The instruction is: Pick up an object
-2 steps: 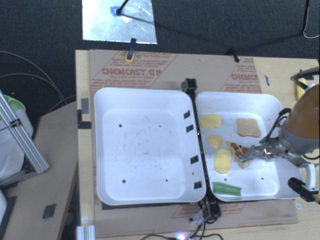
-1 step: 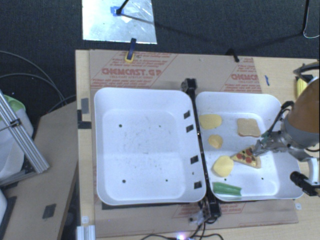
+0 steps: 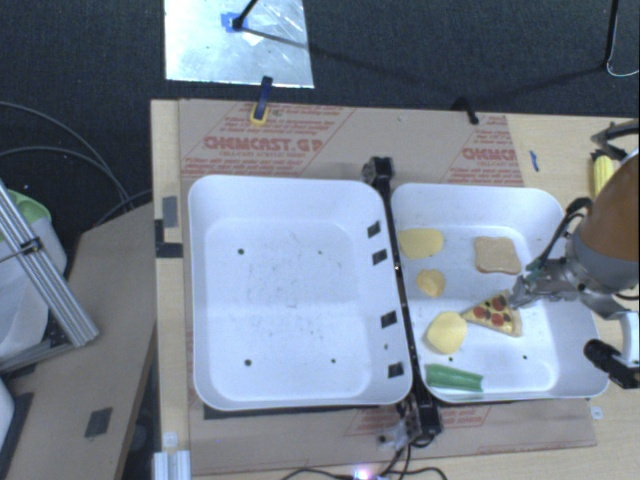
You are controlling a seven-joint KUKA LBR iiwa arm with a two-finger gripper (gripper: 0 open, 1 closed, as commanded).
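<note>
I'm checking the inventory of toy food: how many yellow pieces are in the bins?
3, all in the right bin: one near its upper left, a smaller one below it, and one left of the pizza slice.

The left bin (image 3: 290, 298) lies open; the right bin (image 3: 545, 368) is crowded with food pieces (image 3: 445, 333).

"CHEMCAST GP" on protective sheet (image 3: 262, 144)
</note>
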